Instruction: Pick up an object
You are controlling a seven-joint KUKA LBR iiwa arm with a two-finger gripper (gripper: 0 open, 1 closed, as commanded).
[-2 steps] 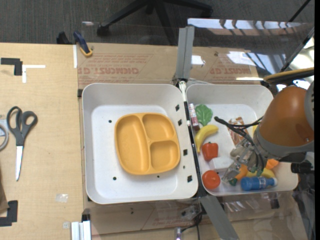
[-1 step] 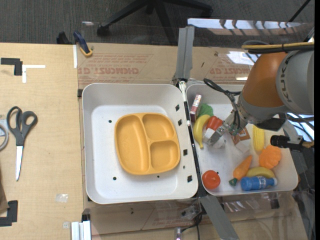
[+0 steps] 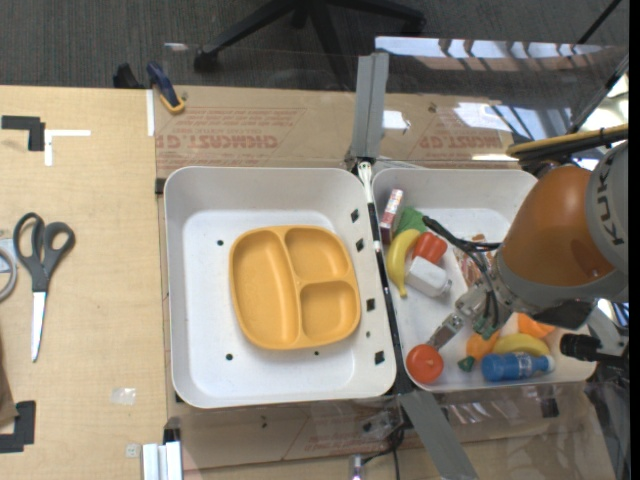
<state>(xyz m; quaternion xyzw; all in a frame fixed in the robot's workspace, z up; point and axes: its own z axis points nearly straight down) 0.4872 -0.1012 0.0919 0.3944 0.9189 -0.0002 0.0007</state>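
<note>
Lab: robot arm, bench bins

The two bins are white. The tray in the left bin is yellow-orange. In the right bin, the banana is yellow, the round toy near the front edge is red, and the bottle is blue. The arm has an orange band. The scissors on the tan bench have black handles.

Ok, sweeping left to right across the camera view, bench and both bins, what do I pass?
Scissors on the bench → yellow divided plate in the left bin → banana in the right bin → red ball → claw → blue bottle.
</note>
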